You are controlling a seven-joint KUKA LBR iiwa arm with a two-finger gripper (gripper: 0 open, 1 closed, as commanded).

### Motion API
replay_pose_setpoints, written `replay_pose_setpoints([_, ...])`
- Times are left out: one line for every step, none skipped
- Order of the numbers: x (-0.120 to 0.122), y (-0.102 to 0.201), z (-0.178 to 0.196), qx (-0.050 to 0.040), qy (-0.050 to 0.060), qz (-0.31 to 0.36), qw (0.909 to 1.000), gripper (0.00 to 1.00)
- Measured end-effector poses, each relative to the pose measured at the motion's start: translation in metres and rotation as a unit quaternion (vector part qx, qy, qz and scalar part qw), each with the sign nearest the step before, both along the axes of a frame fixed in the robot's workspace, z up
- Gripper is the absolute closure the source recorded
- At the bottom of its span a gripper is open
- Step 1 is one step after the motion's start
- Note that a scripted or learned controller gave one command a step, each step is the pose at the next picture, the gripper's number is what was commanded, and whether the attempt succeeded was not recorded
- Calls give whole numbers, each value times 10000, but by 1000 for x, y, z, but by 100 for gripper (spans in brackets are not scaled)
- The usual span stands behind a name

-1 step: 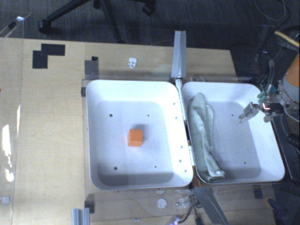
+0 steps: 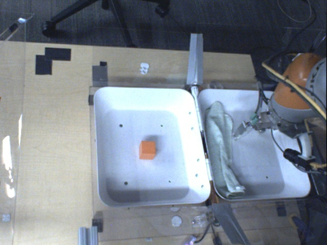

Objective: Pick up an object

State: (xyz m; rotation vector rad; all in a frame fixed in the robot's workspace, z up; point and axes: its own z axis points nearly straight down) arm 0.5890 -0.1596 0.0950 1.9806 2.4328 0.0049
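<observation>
Nothing is lifted yet: the orange cube [image 2: 147, 150] sits near the middle of the left bin [image 2: 107, 188], and a pale cloth [image 2: 220, 147] lies along the left wall of the right bin [image 2: 299, 185]. The gripper [image 2: 250, 124] hangs over the right bin just beside the cloth, and I cannot tell its state, so the whole grasp looks left to do

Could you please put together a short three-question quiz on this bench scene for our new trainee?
1. Multiple choice: What lies in the left bin? A) orange cube B) green ball C) metal spoon
2. True or false: The pale cloth lies along the left wall of the right bin.
3. Fill the gap: The gripper is above the ___ bin.

Key:
1. A; the orange cube sits near that bin's middle.
2. True.
3. Right; it is beside the cloth's upper part.
</observation>
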Motion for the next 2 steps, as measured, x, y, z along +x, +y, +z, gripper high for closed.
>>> replay_pose_setpoints([2,1,11,0,-26,6,10000,100])
replay_pose_setpoints([57,6,92,-6,-9,-318,9995,100])
